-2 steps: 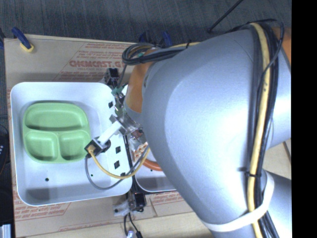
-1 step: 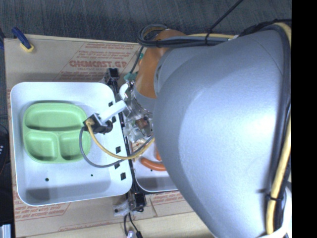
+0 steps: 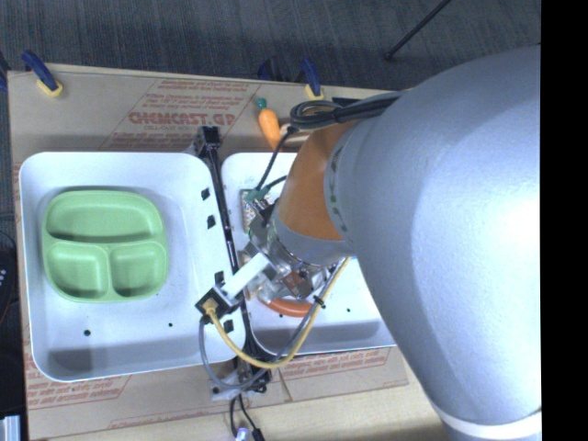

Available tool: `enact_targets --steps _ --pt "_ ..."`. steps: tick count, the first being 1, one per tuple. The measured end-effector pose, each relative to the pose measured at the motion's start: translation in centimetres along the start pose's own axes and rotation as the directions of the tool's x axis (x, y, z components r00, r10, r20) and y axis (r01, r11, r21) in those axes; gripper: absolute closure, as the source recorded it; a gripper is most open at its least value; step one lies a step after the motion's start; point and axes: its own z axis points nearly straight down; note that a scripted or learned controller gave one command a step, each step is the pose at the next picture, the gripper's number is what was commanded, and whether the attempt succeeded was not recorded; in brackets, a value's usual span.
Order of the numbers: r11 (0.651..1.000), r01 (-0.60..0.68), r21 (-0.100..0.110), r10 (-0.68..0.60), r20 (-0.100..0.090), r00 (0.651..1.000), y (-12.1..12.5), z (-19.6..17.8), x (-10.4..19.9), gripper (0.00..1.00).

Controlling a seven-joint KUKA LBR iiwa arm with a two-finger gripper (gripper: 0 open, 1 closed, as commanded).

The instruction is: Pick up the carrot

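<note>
Reaching from the table's (image 3: 83,90) right edge, grey arm (image 3: 459,237) over the right bin (image 3: 241,168). Green sectioned tray (image 3: 106,243) in the left bin (image 3: 37,274). Claw (image 3: 280,288) low near the right bin's front; grip state impossible to tell. Carrot (image 3: 269,127) beside the table's far edge, outside both bins.

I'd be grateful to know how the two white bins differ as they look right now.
The left bin lies in open view and holds a green divided tray; the right bin is largely covered by the arm, with something orange showing beneath the wrist. Both are shallow, white and sit side by side.
</note>
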Motion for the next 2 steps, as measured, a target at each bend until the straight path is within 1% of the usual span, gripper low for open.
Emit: enact_targets --steps 2 --pt "1.0 0.013 0.007 -0.013 0.005 1.0 -0.12 -1.93 0.09 1.0"
